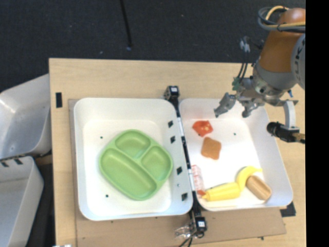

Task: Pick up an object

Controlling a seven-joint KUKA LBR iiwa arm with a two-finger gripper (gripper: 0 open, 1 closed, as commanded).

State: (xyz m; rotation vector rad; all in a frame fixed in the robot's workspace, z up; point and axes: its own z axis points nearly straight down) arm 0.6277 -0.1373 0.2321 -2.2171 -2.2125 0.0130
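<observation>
Pale wood makes up the bench [61, 76], which carries two shallow white bins side by side against a dark floor. Nearest the camera, along the front wall of the right bin [267, 138], lie a yellow banana-shaped toy [248, 174], a tan cylinder [258, 188] touching it on the right, and a yellow corn-like piece [222, 191] stretched out to the left, its orange tip at the divider. Further back, near the middle of that bin, sits a brown, toast-like square [211, 148], and just behind it a small red piece [202, 127], the two close but apart. In the left bin [85, 138] a green divided plate [135, 163] with three compartments lies flat, slightly toward the front. Farthest back, over the rear right corner of the right bin, hangs the gripper [235, 107] on the grey arm with its orange band. Its jaws are spread open, nothing between them, well apart from the red piece.
</observation>
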